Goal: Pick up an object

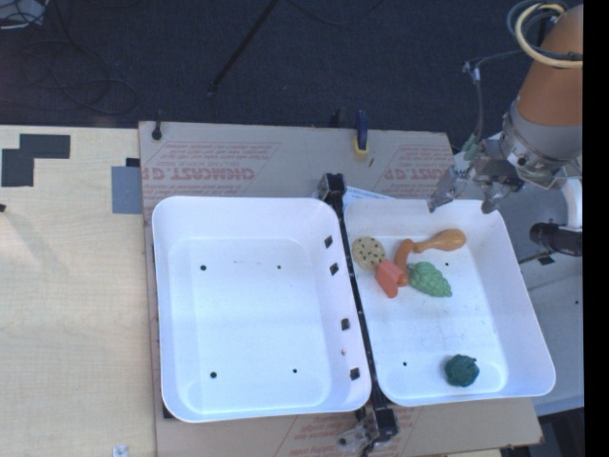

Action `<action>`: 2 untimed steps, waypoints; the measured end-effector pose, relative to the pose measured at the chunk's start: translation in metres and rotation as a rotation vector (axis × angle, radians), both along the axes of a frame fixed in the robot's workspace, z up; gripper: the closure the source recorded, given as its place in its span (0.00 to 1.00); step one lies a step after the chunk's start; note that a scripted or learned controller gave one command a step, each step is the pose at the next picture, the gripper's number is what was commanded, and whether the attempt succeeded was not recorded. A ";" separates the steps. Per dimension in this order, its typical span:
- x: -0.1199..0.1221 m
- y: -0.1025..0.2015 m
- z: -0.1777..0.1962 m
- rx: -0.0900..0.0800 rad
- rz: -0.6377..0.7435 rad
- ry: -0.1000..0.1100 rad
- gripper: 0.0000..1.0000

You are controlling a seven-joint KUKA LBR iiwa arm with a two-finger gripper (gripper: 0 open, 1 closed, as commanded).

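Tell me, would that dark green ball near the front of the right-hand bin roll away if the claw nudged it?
Probably. The dark green ball looks round and sits alone on the right bin's flat floor, so a nudge would likely send it rolling. Its surface looks bumpy, which may help the gripper hold it.

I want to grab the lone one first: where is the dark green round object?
The dark green round object lies in the right bin, near its front right corner, apart from the other objects.

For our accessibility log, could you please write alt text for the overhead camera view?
A grey robot arm's open gripper hovers over the right bin's far edge, holding nothing. That bin holds an orange drumstick, a tan disc, a red piece, and two green items.
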State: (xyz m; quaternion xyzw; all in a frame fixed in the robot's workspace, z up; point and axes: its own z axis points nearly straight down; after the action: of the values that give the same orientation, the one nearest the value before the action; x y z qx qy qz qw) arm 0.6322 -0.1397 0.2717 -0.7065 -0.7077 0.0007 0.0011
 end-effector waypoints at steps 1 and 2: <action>-0.022 -0.013 -0.137 0.002 -0.001 0.012 0.00; -0.030 0.002 -0.163 -0.001 -0.002 0.000 0.00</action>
State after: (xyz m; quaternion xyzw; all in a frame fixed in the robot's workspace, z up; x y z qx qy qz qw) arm 0.6018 -0.1376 0.1089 -0.7072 -0.7070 0.0008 0.0009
